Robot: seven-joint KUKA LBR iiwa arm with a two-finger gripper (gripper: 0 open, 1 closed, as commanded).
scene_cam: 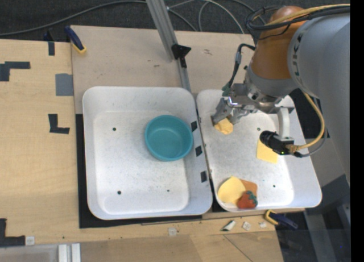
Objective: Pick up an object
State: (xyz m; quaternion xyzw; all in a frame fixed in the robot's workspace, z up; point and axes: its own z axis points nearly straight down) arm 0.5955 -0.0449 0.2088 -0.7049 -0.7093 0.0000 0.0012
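Yellow chunk [224, 125] btwn gripper [225, 120] fingers, right bin [296, 198].

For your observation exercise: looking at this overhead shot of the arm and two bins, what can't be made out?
- Gripper: whether it grips the yellow piece; too small, wrist overhead.
- Right bin: upper right area covered by the arm.
- Red item on the yellow food pile: too blurred to identify.
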